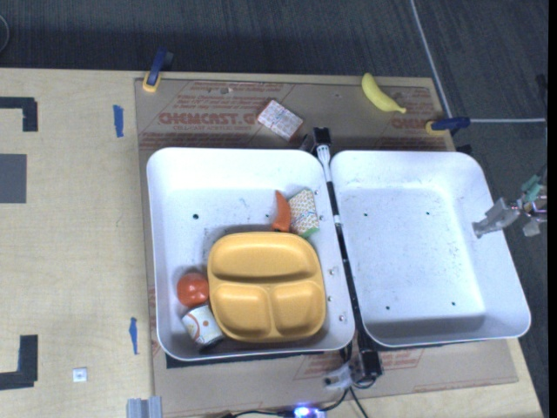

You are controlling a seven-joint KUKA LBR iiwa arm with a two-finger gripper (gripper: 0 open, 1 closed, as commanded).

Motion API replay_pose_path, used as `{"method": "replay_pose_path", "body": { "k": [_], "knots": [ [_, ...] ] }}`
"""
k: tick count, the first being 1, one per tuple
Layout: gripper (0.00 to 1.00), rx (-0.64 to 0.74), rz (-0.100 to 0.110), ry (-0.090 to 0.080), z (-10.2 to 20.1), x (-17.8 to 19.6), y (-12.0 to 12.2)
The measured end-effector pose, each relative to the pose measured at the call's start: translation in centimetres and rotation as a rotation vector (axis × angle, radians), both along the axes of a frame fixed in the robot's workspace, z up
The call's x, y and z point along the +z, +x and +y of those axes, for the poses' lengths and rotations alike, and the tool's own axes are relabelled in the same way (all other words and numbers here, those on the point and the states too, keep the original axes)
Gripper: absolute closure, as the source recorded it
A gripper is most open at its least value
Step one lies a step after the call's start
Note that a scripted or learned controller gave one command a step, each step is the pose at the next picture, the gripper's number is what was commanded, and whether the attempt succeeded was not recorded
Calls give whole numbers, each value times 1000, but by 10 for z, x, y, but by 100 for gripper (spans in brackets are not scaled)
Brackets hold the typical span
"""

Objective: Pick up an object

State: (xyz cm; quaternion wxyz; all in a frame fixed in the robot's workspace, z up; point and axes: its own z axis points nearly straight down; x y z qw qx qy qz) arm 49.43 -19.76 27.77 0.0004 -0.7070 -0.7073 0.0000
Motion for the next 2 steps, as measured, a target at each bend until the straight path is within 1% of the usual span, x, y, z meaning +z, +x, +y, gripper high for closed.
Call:
{"method": "replay_pose_path", "body": {
  "k": [1,2],
  "knots": [
    [0,-1,0,-1,-26,-46,-15],
    [100,0,-4,-3,-27,-35,-14]
  ]
}}
